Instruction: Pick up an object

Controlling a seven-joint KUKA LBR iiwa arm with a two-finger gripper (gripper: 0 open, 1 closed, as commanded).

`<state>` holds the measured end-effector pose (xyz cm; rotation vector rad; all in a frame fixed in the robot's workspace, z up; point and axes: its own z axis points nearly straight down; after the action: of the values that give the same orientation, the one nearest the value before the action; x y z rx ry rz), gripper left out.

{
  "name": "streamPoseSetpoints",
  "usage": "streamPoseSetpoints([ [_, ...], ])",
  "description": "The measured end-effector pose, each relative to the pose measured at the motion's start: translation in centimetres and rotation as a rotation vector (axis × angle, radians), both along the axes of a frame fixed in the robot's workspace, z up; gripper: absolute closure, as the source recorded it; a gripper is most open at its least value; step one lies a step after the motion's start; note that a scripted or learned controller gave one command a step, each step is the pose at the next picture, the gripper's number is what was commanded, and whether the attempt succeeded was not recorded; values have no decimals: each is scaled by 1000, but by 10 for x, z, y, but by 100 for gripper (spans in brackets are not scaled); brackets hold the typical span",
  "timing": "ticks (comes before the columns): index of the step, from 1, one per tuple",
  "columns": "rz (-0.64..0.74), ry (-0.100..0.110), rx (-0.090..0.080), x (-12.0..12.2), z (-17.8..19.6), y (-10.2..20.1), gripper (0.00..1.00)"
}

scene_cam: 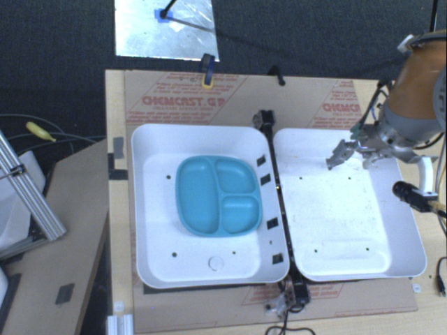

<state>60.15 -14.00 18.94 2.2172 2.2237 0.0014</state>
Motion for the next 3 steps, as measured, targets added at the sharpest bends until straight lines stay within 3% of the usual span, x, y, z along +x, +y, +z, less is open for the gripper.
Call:
streamPoseSetpoints([
  [1, -5, 3, 0, -30, -110, -25, 0],
  [2, -5, 2, 1, -51, -105, -59, 0],
  [3, -3, 3, 1, -78, -105, -67, 0],
])
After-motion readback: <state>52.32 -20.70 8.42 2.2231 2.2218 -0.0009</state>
